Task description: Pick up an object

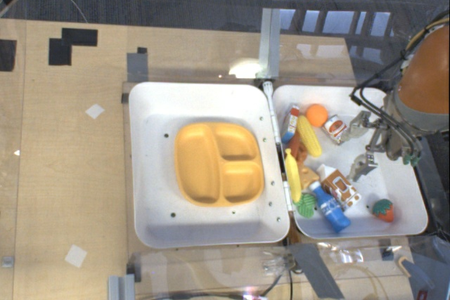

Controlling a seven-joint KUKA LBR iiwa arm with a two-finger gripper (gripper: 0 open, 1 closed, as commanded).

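Observation:
The right bin (408, 218) holds several small toys. An orange ball (317, 114) lies near the back, with a yellow corn cob (309, 135) and a small red and white can (336, 128) beside it. A banana (292, 175), a blue bottle (330, 208), a white and orange carton (340, 185), a green piece (306, 205) and a strawberry (382, 209) lie toward the front. My gripper (362, 144) hangs over the bin's middle right, open, with bare bin floor between its fingers. It stands right of the can and above the carton.
The left bin (151, 151) carries a yellow divided tray (218, 163). A metal post (270, 46) rises behind the seam between the bins. Black cables (376, 77) loop from the arm's wrist at the right.

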